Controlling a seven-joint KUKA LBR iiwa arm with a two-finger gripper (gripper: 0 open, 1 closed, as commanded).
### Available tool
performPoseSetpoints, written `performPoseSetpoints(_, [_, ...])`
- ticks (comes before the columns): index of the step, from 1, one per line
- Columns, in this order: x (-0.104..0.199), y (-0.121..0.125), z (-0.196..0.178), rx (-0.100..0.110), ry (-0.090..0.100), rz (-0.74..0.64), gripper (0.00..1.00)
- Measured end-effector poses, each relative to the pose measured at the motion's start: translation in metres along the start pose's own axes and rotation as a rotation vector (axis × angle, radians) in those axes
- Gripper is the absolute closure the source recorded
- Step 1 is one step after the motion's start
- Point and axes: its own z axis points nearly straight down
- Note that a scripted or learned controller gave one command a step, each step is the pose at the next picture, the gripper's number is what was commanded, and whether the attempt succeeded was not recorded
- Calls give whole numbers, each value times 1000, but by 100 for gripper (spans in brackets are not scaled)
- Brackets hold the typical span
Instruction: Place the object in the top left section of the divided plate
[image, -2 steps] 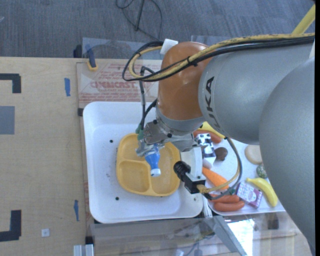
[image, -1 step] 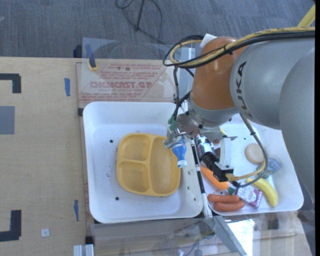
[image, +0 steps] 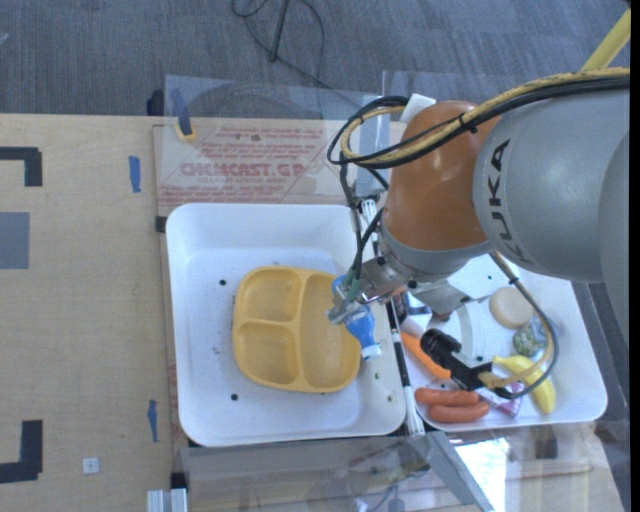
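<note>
Camera view: yellow plate (image: 285, 330), three sections, lies in left bin (image: 200, 300).
Object: small blue-and-white thing (image: 365, 335) at plate's right rim.
Gripper (image: 352, 300): grip unclear.

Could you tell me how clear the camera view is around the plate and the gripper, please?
In the camera view, lighting is even and soft; the yellow divided plate is fairly sharp with faint shadow, the gripper is small and slightly blurred, and the grey arm blocks part of the right bin.
</note>
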Motion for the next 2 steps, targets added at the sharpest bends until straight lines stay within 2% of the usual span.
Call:
performPoseSetpoints(1, [54, -4, -1, 0, 0, -152, 100])
performPoseSetpoints(2, [-8, 4, 6, -4, -2, -273, 100])
